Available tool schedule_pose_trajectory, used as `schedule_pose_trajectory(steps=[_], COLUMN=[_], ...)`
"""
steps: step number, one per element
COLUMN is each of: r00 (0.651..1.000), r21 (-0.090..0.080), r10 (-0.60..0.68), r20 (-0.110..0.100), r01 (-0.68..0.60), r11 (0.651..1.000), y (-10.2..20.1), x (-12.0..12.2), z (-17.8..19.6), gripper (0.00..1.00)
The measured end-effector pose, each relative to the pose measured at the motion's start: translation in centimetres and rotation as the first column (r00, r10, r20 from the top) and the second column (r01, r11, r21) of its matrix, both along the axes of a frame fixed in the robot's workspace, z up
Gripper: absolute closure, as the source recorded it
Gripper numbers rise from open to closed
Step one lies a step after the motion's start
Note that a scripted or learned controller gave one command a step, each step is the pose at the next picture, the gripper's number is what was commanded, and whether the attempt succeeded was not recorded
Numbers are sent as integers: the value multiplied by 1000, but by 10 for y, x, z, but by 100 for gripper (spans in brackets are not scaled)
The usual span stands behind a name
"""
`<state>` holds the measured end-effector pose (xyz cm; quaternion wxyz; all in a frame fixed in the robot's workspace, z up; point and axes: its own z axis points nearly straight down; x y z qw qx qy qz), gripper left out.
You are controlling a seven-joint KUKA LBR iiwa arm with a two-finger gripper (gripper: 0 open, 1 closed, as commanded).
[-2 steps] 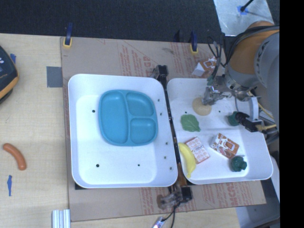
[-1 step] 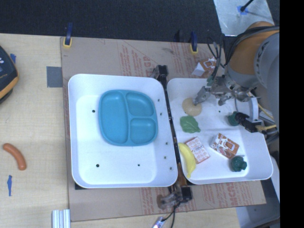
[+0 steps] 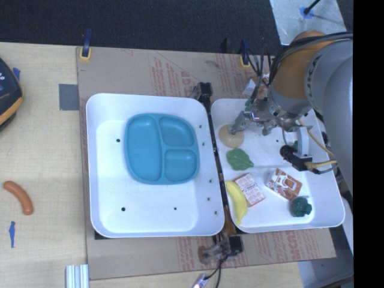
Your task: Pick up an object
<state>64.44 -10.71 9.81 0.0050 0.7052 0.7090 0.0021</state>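
We see the arm [image 3: 321, 71] reaching into the right bin [image 3: 327, 218] from the right, its fingers [image 3: 239, 125] low at the bin's far left part; whether they are wide or narrow we cannot tell, and nothing shows plainly between them. A tan disc [image 3: 231, 137] lies just below the fingers, touching or nearly so; we cannot tell which. Nearer us than the fingers lies a green leaf [image 3: 239, 158]; further toward us a red-and-white card [image 3: 249, 189] and, at its left, a banana [image 3: 237, 200] along the bin's left wall. To the right of the fingers and nearer us sit a snack packet [image 3: 284, 184] and a dark green lump [image 3: 301, 207]. Left of the fingers, the other bin [image 3: 108, 209] holds a blue tray [image 3: 161, 147] with three compartments. Far left of the fingers, a sausage [image 3: 19, 197] lies on the table [image 3: 42, 149].
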Motion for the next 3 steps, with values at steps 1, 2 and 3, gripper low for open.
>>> schedule_pose_trajectory(steps=[1,2,3], r00=[1000,1000,1000], r21=[5,3,2], r10=[0,-2,-2], r20=[-12,-15,-15], r01=[0,2,2], r11=[1000,1000,1000], y=[65,64,13], x=[-56,-93,-83], z=[95,93,11], gripper=[0,0,0])
